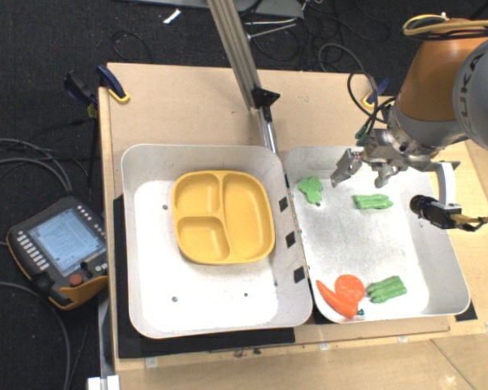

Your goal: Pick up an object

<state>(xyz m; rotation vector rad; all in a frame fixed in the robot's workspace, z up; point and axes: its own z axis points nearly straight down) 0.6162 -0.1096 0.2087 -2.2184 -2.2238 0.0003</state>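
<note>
Green toy pieces (372,202) (311,189) (386,288) and an orange-red toy (345,293) lying in right bin (439,279); pincer (364,169) hovering above, fingers apart, gripping nothing; yellow divided tray (224,216) sitting in left bin (146,218).

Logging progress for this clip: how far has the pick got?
Nothing is lifted yet. The gripper hangs open above the right bin, between two green pieces. Descending, closing on an object and raising it all remain.
</note>
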